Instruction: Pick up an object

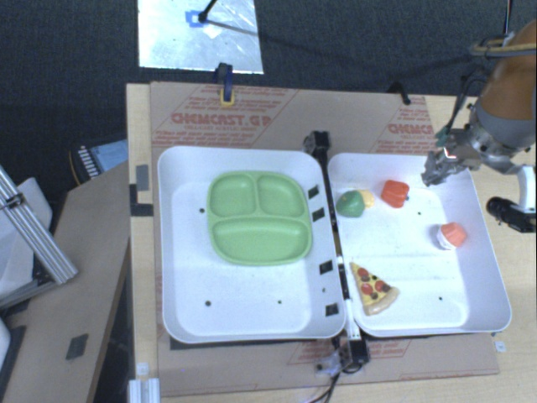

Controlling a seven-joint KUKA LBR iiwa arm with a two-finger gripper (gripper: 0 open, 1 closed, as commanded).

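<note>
The gripper point(436, 170) hovers at the right bin's point(482, 309) upper right edge; whether its fingers are parted, I cannot tell. The nearby red toy point(394, 193) looks light, rigid; grasp its sides.

Even, soft overhead light fills the bench; both white bins point(252, 309) read bright, nearly washed out, with faint shadows. Far left and up from the gripper point(438, 171), a silvery sheet point(200, 23) throws glare. The gripper itself looks slightly blurred, perhaps motion. The whole picture is grainy and soft.
</note>
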